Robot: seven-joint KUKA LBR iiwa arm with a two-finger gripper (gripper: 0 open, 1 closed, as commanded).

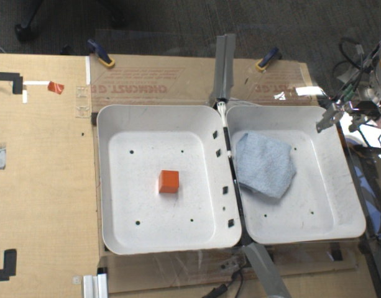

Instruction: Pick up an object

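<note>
A small orange-red cube sits flat on the floor of the left white bin, slightly left of that bin's middle. A crumpled blue-grey cloth lies in the right white bin, pressed against its left wall and reaching toward the bin's centre. Both objects rest free, with nothing touching them.
A grey divider bar runs between the bins at the back. Two clamps hold the cardboard sheet behind the bins. Cables and fittings crowd the right bin's far right corner. A wooden board lies to the left.
</note>
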